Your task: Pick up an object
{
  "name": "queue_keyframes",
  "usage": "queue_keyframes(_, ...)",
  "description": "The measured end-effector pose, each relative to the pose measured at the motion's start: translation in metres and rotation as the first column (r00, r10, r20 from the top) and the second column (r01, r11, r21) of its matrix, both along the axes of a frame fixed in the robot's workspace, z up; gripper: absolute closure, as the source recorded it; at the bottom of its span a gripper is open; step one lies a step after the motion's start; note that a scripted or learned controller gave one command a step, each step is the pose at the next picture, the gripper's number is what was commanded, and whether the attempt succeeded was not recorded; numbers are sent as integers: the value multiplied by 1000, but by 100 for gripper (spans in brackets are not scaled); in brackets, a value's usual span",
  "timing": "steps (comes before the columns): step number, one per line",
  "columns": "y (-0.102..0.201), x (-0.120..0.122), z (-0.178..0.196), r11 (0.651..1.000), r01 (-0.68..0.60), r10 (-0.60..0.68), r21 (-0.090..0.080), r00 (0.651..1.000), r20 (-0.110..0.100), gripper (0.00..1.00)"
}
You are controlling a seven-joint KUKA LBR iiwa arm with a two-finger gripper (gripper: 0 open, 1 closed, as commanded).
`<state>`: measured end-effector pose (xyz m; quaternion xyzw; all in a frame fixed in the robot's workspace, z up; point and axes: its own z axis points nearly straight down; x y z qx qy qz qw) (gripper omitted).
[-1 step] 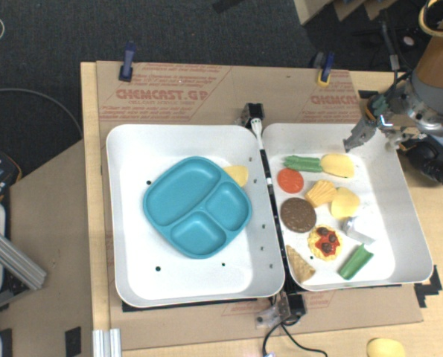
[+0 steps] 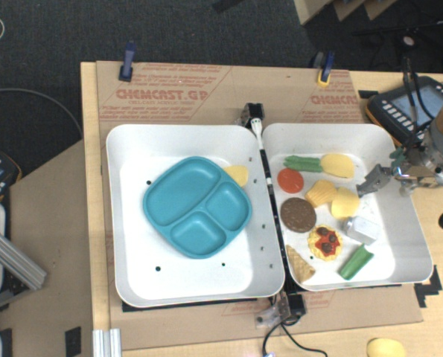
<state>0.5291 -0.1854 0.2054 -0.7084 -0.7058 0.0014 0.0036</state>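
Reaching in from the right, the jaws (image 2: 371,181) hang over the right bin (image 2: 411,236), near its right wall. I cannot tell if they are wide or narrow, and nothing shows between them. Toy food lies in this bin: a yellow lemon (image 2: 338,164), a red tomato (image 2: 290,180), a brown cookie (image 2: 298,214), a small pizza (image 2: 326,243) and a green pickle (image 2: 355,262). A blue plate (image 2: 196,207) sits in the left bin (image 2: 124,199).
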Motion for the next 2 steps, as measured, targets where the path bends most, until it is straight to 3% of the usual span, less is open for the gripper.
queue_keyframes(1,0,5,11,1000,-3,3,-4,1000,10,100)
queue_keyframes(2,60,-30,71,1000,-9,10,-3,1000,12,100)
